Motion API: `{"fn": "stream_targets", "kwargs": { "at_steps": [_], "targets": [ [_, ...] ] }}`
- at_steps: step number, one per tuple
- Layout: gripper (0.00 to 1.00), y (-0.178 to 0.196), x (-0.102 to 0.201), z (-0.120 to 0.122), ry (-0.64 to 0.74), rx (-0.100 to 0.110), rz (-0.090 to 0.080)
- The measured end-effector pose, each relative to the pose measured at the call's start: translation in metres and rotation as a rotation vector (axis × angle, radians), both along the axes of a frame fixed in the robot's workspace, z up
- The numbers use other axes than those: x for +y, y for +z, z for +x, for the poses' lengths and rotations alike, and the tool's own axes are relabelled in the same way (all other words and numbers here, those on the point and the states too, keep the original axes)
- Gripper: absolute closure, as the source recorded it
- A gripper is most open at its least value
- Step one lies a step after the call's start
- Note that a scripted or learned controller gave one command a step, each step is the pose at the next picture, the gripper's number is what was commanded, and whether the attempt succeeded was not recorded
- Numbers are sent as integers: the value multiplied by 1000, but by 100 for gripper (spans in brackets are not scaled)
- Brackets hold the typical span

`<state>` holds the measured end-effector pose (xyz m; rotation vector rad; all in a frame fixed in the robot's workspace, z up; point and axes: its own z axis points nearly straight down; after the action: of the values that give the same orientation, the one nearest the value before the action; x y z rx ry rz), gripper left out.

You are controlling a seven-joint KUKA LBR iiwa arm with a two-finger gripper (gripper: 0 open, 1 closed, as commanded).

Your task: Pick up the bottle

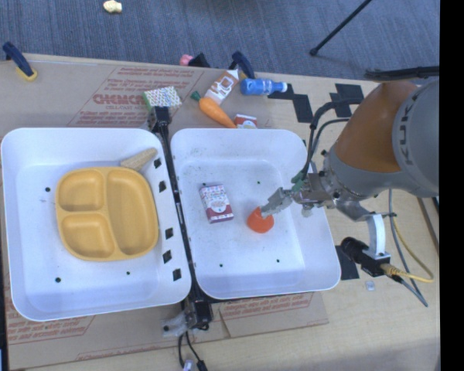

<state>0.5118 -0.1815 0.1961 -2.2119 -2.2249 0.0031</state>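
Two white bins sit side by side — the left bin (15, 207) holds a yellow tray (106, 212). In the right bin (317, 261), the gripper (274, 205) hangs over an orange ball (259, 222), its grip unreadable. The bottle (261, 87) lies well apart, on cardboard behind the bins.

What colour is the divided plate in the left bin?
Yellow; the divided plate shows plainly in the camera view from above.

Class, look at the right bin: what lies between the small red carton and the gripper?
In the camera view, an orange round object lies between the red carton and the gripper, right at the fingertips.
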Motion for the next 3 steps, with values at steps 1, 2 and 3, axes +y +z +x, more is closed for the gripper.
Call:
{"fn": "stream_targets", "kwargs": {
  "at_steps": [1,2,3],
  "targets": [
    [0,-105,16,41,-99,-1,-1],
    [100,-94,16,42,-96,1,-1],
    [100,-83,-9,-13,-229,2,0]
  ]
}}
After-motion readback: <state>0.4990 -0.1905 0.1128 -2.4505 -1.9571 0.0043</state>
